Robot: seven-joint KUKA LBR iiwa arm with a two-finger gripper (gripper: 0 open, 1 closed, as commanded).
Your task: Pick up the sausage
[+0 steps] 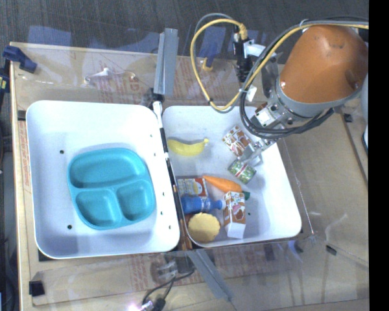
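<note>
My gripper (pixel 251 154) reaches down into the back right part of the right bin (pixel 282 199), below the orange band of the arm. A small reddish-brown and white piece (pixel 235 138), possibly the sausage, lies just to its left, touching or nearly touching it. A small green and white item (pixel 242 170) lies directly in front of the gripper. The arm and cables hide the gripper's upper part.
The right bin also holds a banana (pixel 187 147), a carrot (pixel 223 183), a blue bottle (pixel 198 204), a small carton (pixel 235 213), a yellow round item (pixel 203 227) and a printed packet (pixel 190 186). The left bin (pixel 45 122) holds a blue divided tray (pixel 110 186).
</note>
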